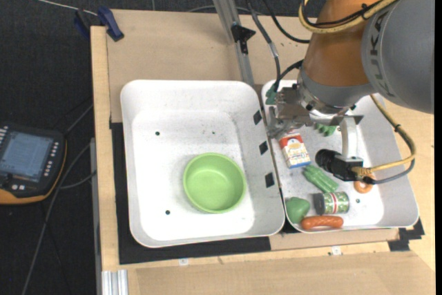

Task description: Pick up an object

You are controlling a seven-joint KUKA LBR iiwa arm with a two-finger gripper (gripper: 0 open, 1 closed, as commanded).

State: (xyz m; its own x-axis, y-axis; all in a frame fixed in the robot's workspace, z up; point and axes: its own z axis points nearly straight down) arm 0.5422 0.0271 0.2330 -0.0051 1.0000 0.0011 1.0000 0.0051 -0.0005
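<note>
- Small carton (pixel 295 150): white, red top end, blue panel. You'll find it lying flat in the right bin (pixel 392 198), near the left wall.
- Gripper (pixel 286 118) hangs just past the carton's red end; you can't tell its opening or any hold.
- Green bowl (pixel 214 182) sits in the left bin (pixel 179 114).

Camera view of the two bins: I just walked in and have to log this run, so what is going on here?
The arm reaches over the right bin, with its gripper low above a small carton by that bin's left wall. No grasp is visible yet. A can lies nearer the front. The left bin holds a green bowl.
</note>
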